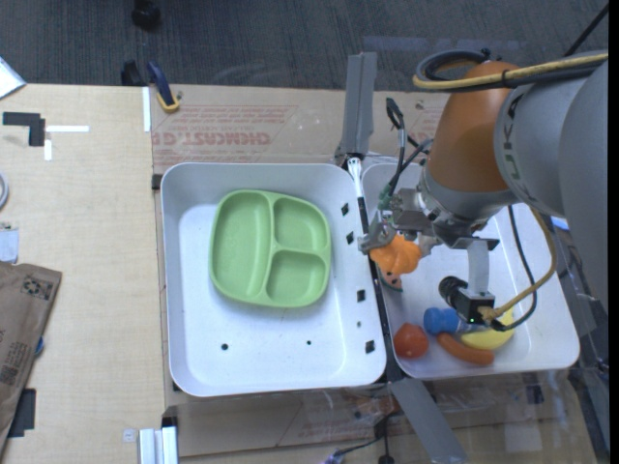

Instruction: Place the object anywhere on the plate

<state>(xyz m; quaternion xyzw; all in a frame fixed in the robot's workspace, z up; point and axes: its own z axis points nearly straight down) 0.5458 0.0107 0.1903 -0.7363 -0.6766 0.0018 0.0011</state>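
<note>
The plate (271,249) lies in the left bin (193,356), a bit behind that bin's middle. The right bin (551,351) sits just right of the plate's bin, touching it. The tool (387,245) hangs right of the plate, over the right bin's left side, with a toy (397,259) at it. More toys (455,332) lie in the right bin's front part, farther from the plate.

I count two white bins (193,356), one green plate (271,249), and five small toys (455,332) in the right bin.
</note>
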